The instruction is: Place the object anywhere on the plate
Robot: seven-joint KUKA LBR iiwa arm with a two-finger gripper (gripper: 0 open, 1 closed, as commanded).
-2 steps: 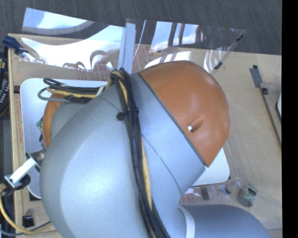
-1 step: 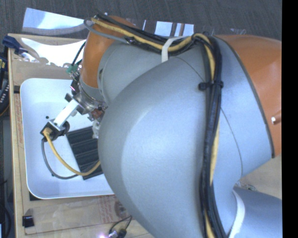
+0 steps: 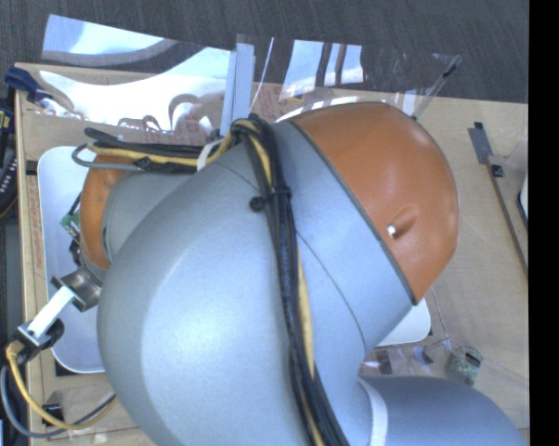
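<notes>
My grey arm (image 3: 224,295) with its orange band (image 3: 382,193) covers most of the camera view and hangs over both bins. A black and yellow cable bundle (image 3: 279,249) runs down its back. The wrist end reaches toward the left bin (image 3: 52,175), where a small metal and white connector part (image 3: 61,305) sticks out at the lower left. The arm hides the fingers, the plate and the object.
White rim of the left bin shows at the far left, and a sliver of the right bin (image 3: 414,328) at the lower right. Clear plastic walls (image 3: 252,63) stand along the back. Bare wooden bench (image 3: 488,240) lies to the right.
</notes>
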